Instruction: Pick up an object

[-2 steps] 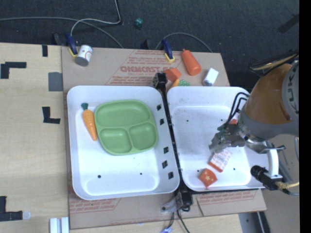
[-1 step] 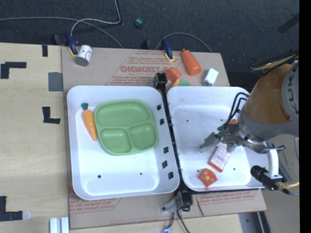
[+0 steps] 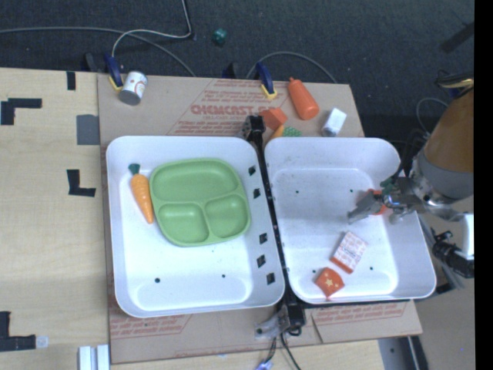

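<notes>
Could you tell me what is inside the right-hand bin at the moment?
The right-hand bin holds a small packet, a red block and the gripper; anything beneath the gripper is covered.

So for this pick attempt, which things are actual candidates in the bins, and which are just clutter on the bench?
In the bins, pickable:
toy carrot
green divided plate
red-and-white packet
small red block

Lying about outside the bins:
orange bottle
small white can
white cube
blue clamps
</notes>
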Tool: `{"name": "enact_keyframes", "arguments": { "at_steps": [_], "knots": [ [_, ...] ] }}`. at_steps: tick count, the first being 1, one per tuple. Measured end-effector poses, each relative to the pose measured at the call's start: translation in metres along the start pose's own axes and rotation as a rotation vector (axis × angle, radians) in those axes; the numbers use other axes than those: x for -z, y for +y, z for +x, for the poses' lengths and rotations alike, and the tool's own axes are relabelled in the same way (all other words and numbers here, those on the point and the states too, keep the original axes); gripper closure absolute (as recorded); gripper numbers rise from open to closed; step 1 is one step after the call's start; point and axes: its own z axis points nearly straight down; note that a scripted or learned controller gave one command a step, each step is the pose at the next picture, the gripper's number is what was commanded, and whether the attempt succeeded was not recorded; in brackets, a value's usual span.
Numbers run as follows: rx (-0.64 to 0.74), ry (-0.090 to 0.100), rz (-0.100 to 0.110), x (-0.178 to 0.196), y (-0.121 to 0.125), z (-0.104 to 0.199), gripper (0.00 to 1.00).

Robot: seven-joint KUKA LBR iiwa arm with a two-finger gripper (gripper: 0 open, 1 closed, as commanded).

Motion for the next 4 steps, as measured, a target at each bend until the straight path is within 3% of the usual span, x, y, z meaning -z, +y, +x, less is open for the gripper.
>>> {"name": "enact_keyframes", "arguments": {
  "at_steps": [1,2,3,4],
  "knots": [
    [0.001,-0.001,-0.001,-0.070,0.066,-0.027,0.00],
    [0.004,-0.001,-0.007,-0.111,0.147,-0.049,0.00],
    [0.002,0.001,0.001,-0.112,0.157,-0.046,0.00],
    [0.004,-0.004,-0.004,-0.101,0.158,-0.046,1.00]
  ]
}}
